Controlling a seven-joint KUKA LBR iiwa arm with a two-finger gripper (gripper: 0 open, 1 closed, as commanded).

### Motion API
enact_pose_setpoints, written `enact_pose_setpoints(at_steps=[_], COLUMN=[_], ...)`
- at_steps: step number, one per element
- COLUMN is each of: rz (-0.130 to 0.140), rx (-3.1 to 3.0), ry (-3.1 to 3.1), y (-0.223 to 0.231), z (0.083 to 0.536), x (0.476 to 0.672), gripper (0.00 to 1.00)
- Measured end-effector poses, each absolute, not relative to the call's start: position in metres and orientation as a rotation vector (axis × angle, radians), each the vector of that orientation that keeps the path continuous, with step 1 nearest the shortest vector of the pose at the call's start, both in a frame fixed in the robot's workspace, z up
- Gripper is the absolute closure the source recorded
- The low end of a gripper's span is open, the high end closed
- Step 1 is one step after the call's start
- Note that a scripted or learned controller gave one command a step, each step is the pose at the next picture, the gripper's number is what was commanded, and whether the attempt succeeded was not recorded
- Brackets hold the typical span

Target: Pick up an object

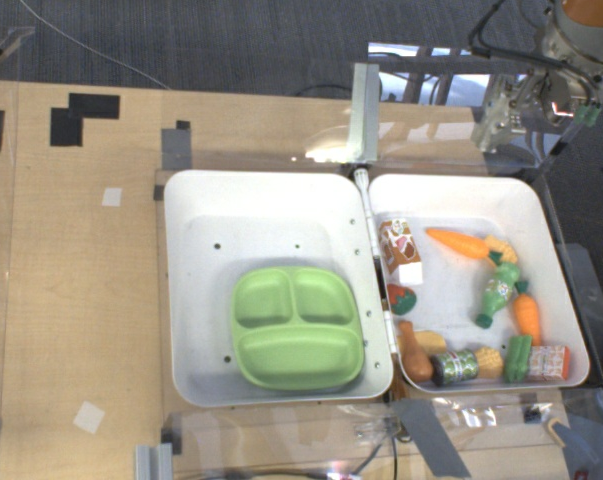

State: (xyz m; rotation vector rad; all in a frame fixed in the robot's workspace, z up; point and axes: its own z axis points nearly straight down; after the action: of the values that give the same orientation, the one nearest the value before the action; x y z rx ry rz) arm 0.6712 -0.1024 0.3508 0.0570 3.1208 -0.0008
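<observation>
My gripper (522, 116) hangs at the top right, above and just beyond the far rim of the right bin (541, 208), with nothing seen in it. Down in that bin lie several toy foods: a small milk carton (399, 251) by the left wall, a long orange carrot (461, 242), a green bottle (495, 299), a short carrot (526, 317), a dark can (455, 366), a green pickle (518, 358) and a red and white box (549, 362) along the near wall. All of them are well below and nearer the camera than the gripper.
The left bin (196, 228) holds a green divided plate (297, 326) in its near half. A metal post (365, 113) stands behind the seam between the bins. Wooden bench top (71, 298) stretches away to the left.
</observation>
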Motion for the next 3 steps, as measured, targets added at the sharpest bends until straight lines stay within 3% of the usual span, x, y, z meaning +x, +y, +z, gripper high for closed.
enact_pose_setpoints(at_steps=[1,2,3], rz=[-0.001,-0.005,0.003], rx=[0.052,-0.107,-0.008], ry=[3.114,3.13,3.128], y=[-0.101,-0.163,-0.091], z=[0.362,0.335,0.373], x=[0.673,0.64,0.671], gripper=[1.0,1.0,1.0])
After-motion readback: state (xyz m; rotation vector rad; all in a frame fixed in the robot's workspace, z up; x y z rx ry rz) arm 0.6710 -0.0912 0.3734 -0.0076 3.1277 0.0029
